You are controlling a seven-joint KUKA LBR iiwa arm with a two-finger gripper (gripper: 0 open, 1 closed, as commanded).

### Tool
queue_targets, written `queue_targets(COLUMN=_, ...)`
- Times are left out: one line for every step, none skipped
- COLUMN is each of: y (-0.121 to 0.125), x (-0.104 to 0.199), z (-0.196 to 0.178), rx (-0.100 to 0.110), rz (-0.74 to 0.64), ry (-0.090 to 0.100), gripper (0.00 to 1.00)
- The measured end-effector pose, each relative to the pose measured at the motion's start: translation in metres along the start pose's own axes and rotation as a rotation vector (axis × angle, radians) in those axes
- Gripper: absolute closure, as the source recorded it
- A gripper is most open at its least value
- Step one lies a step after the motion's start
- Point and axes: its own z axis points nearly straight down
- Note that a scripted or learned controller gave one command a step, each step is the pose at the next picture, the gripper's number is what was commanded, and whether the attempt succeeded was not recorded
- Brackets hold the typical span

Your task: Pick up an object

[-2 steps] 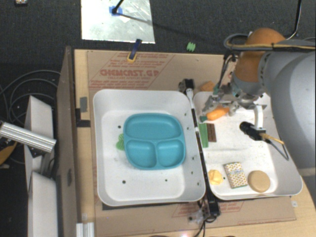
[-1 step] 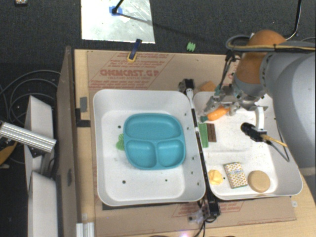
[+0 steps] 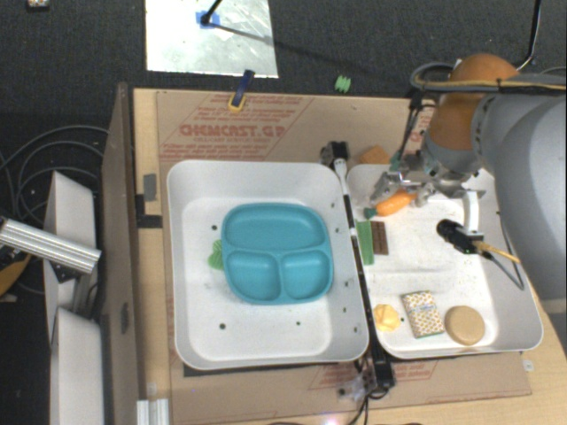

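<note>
Carrot-shaped orange toy (image 3: 392, 204) lay at about eleven o'clock in the right bin (image 3: 514, 326), touching the pincer (image 3: 400, 187) above it. Whether the pincer was spread or closed, I could not tell. My worry: so near the bin's wall, the toy might roll aside or be merely nudged.
</note>
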Motion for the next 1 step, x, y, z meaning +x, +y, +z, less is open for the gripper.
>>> queue_targets(y=0.0002, x=-0.0067, z=-0.0001, rx=-0.001, rz=0.000, ry=-0.001, gripper=0.00)
